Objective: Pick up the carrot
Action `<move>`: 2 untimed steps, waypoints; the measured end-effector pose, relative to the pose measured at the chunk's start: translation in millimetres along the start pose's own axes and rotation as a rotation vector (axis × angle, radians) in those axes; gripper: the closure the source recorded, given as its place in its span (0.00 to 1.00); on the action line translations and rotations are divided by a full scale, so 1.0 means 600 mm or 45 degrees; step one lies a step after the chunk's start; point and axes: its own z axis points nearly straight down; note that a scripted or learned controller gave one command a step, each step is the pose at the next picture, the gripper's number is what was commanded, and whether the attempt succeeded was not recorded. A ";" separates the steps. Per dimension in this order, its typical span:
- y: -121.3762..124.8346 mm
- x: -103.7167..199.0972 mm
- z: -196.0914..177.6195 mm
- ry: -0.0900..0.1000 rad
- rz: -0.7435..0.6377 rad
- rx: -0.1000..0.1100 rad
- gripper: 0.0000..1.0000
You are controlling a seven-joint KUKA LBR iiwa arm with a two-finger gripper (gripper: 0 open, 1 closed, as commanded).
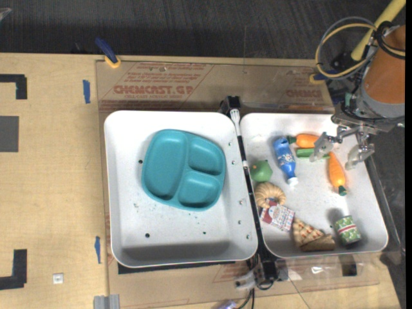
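Claw (341,152) is seen over the upper-right part of the right bin (378,201), fingers spread wide, one tip (321,149) to the left and one (358,156) to the right; nothing is held between them. The carrot (336,172), the landmark here, lies in the right bin just below the claw, between the two fingertips' lines, orange body with green end pointing toward the bin's near edge; whether a tip touches it cannot be told.

Rel. to the carrot, counted: 1 orange-and-green piece (305,141) up and to the left; 1 blue bottle (284,159) to the left; 1 green piece (261,170) farther left, near the bin wall; 1 tan bun-like item (268,194) below-left; 1 red-white packet (279,217) just beneath that; 1 waffle-like slice (309,234) lower still; 1 small green can (347,230) directly below.

2 white bins are counted. Well left of the carrot, the left bin (122,192) carries 1 teal divided plate (184,168) with 3 compartments.
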 end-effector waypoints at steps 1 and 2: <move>0.027 0.011 0.110 0.001 0.207 0.003 0.00; 0.024 0.008 0.092 -0.007 0.213 0.010 1.00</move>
